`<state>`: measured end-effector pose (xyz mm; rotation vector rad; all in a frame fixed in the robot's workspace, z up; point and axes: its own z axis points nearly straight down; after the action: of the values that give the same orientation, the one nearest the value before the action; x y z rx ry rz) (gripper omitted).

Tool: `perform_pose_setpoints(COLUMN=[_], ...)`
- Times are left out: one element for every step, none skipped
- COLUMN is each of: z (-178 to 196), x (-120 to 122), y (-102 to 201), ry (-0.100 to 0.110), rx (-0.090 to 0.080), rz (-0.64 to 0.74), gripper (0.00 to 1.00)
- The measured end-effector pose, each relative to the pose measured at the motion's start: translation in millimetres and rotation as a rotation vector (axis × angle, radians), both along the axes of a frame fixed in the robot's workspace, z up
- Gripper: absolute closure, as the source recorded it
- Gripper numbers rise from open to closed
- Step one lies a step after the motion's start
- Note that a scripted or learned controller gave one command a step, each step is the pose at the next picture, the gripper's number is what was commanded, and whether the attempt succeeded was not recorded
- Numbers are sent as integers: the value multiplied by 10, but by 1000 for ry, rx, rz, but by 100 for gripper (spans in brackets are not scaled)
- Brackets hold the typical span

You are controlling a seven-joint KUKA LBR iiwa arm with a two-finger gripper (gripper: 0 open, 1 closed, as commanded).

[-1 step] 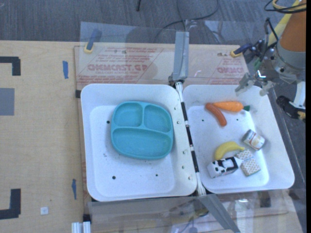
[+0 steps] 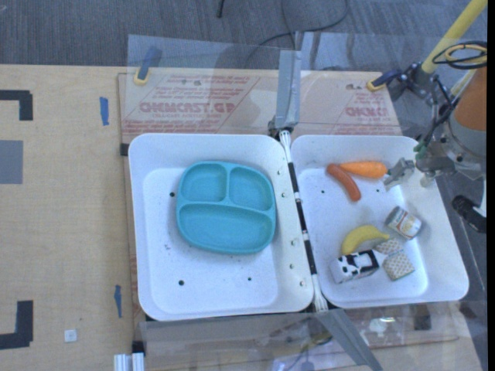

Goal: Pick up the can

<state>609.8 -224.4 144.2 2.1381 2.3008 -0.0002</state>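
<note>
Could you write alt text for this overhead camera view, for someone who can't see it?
A robot arm's gripper hovers at the right bin's far right edge, just beyond a small can lying on its side. That bin also holds a carrot, sausage, banana and toy cow. The left bin holds a blue divided plate.

two bins point(image 2: 147, 157), one plate point(image 2: 226, 207), one can point(image 2: 404, 222)

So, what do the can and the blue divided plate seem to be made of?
The can looks like metal with a paper or printed label: its end has a grey, shiny rim, though it is small in the view. The blue divided plate looks like moulded plastic: one even turquoise colour, smooth, with rounded ridges and a soft sheen.
</note>
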Motion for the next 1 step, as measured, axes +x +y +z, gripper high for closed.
perform_pose_setpoints(z=[-503], x=[-500], y=[81], ry=[-5], rx=[10], rz=[-53], gripper=[0])
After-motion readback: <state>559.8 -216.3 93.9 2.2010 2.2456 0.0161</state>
